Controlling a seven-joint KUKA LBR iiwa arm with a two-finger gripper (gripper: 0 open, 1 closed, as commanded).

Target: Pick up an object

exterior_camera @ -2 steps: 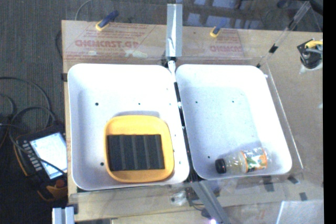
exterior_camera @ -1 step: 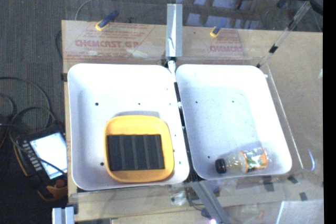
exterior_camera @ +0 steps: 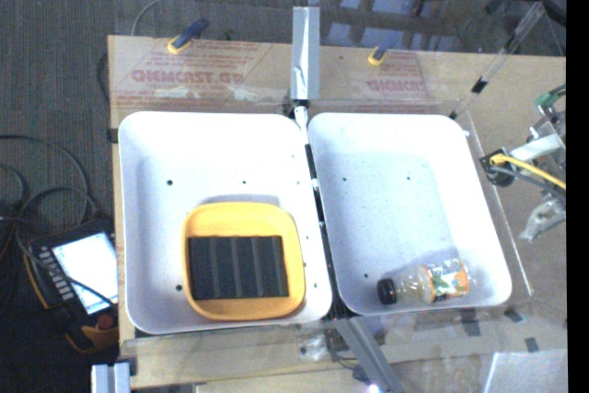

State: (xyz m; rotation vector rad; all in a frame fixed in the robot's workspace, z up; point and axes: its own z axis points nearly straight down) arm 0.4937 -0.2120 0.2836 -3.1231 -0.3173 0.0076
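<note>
Bench (exterior_camera: 184, 74), cardboard-backed, carried two white bins as I logged it. Left bin (exterior_camera: 152, 152): yellow tray with dark slats (exterior_camera: 244, 260). Right bin (exterior_camera: 405, 170): bottle (exterior_camera: 425, 283), lying sideways at near wall. Gripper state: I could not tell.

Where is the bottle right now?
The bottle lies on its side in the right bin, near its front edge and toward the right corner, dark cap pointing left toward the yellow tray in the left bin.

Part of the robot's hardware (exterior_camera: 543, 163) is showing at the right edge, carrying yellow and white cabling. Its finger state is not discernible at this moment.
</note>
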